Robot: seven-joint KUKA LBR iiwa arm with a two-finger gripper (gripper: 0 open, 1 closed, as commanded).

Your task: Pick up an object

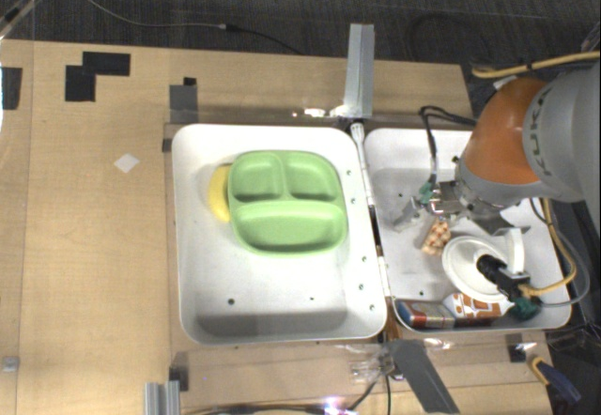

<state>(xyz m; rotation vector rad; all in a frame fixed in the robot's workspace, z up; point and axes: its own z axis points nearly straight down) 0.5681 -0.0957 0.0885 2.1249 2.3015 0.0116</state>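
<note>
Objects crowd the right bin [404,160]: a small tan patterned item [435,235] lies just beside the claw [434,200], whose grip I cannot tell; the wrist hides it. A white round dish [467,265] and a marker [423,317] sit near the front wall. Across the divider, the left bin [272,305] holds a green divided tray [285,200] covering most of a yellow thing [218,194], with open floor in front.

yellow object [218,193] mostly under green tray [285,200]; arm [554,136] cut off right
</note>
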